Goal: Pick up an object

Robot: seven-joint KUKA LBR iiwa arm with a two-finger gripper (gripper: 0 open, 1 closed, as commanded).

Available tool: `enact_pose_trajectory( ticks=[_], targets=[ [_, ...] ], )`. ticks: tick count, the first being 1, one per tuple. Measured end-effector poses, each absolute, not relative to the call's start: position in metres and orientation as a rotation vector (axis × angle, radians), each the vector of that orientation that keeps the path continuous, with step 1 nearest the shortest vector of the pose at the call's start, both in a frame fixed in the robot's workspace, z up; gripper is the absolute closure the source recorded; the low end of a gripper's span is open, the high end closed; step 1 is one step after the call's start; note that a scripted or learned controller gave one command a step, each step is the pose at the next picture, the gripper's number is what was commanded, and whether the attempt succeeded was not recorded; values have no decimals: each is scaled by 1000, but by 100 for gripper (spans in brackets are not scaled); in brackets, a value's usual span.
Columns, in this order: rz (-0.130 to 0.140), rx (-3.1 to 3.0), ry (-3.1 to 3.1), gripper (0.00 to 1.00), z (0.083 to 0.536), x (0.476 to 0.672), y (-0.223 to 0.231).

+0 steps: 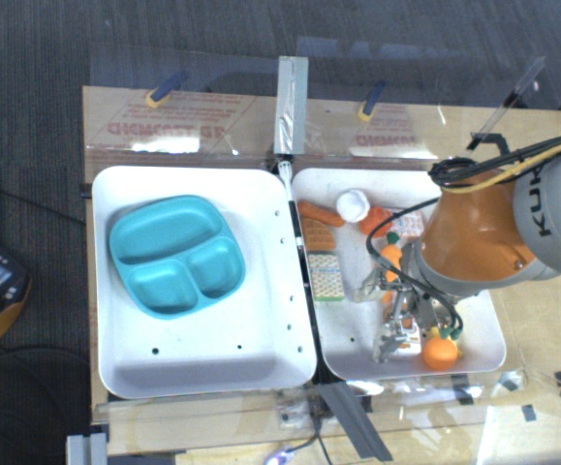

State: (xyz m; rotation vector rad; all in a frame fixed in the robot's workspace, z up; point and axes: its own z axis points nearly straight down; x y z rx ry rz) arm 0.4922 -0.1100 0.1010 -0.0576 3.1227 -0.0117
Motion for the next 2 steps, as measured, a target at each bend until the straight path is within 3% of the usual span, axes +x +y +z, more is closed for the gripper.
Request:
enact_pose_trajectory(
  ticks=[1,2],
  targets=[
    [-14,-56,3122,100,110,493,-110],
    [-14,-56,3122,0,110,493,-110]
  ],
)
